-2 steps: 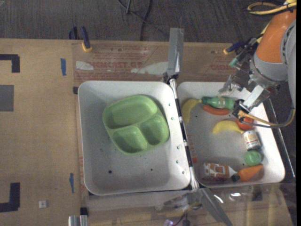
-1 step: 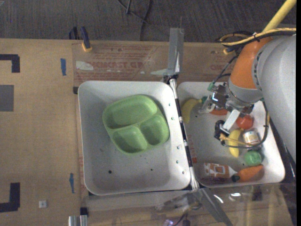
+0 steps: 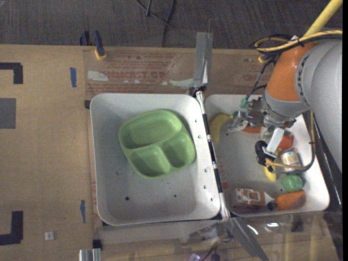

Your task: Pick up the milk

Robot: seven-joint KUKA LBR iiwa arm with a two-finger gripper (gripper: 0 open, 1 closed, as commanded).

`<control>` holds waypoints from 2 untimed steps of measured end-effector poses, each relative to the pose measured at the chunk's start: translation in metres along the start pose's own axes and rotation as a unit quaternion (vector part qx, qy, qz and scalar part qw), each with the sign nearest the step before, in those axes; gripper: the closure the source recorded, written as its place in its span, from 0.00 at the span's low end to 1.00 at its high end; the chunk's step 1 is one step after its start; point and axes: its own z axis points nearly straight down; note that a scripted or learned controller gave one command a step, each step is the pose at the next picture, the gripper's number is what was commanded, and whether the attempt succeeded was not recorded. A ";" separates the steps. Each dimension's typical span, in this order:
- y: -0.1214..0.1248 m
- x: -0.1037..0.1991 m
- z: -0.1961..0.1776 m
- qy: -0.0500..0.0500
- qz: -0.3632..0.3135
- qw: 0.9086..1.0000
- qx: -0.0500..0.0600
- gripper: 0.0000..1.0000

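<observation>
The milk (image 3: 249, 196) is a small carton lying on its side in the right bin (image 3: 239, 167). It rests by the front wall of that bin, near the front corner on the side that meets the other bin. It has a white and orange label and a dark end. An orange carrot (image 3: 291, 199) lies just beside that dark end, by the same front wall of the right bin. A green ball (image 3: 292, 182) sits just behind the carrot, a bit deeper in the right bin. A small can (image 3: 289, 157) and a red thing (image 3: 286, 141) sit farther back along that side of the right bin. A yellow thing (image 3: 217, 126) lies in the back corner of the right bin, against the wall it shares with the other bin. The big grey arm (image 3: 323, 75) with its orange band hangs over the back part of the right bin. The jaws are there too, near the yellow thing and well apart from the milk. I cannot tell if the jaws are open or closed, and nothing shows in them. Outside the right bin, the left bin (image 3: 109, 194) holds a green plate (image 3: 157, 143). Both bins sit on the brown counter (image 3: 43, 145).
</observation>
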 end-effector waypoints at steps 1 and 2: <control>0.004 0.022 -0.086 0.000 0.039 0.999 -0.002 0.00; -0.046 -0.031 0.010 0.001 -0.001 1.000 -0.005 0.00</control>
